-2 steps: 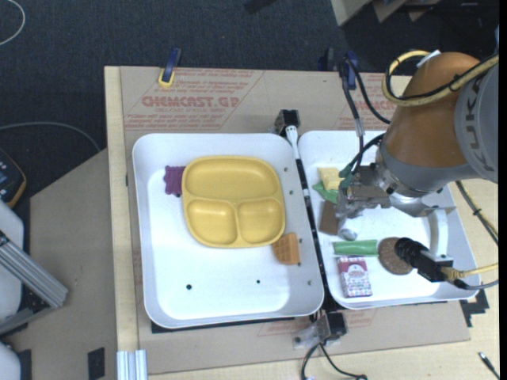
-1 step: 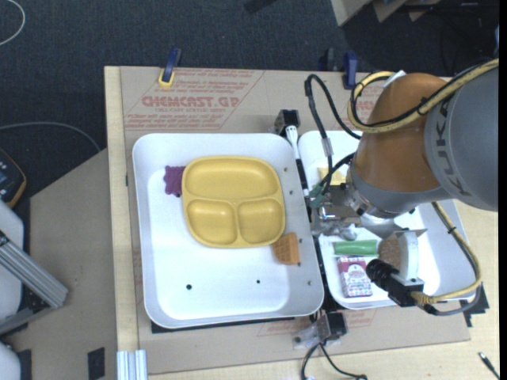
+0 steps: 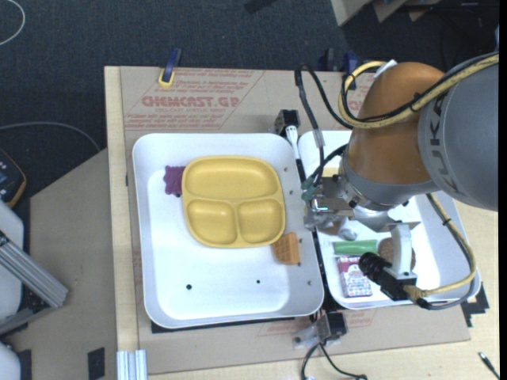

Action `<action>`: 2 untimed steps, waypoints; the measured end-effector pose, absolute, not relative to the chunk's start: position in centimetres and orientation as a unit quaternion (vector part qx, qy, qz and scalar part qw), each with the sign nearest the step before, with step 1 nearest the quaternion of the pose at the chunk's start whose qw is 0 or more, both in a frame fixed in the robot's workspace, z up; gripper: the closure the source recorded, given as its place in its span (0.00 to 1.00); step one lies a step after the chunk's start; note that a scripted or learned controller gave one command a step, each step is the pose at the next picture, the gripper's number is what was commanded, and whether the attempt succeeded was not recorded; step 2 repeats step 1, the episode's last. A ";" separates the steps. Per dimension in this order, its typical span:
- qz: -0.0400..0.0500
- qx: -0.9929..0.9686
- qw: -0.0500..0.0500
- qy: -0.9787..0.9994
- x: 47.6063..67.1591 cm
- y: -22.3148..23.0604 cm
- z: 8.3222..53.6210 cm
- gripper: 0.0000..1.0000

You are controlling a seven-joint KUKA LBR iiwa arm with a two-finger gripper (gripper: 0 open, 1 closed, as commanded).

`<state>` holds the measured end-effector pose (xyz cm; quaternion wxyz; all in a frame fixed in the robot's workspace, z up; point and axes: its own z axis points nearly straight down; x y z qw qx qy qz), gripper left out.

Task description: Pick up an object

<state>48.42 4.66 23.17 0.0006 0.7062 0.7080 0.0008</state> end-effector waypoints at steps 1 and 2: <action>0.000 0.707 0.001 0.707 48.9 5.0 22.6 1.00; 0.000 0.707 0.001 0.707 48.9 5.0 22.6 1.00</action>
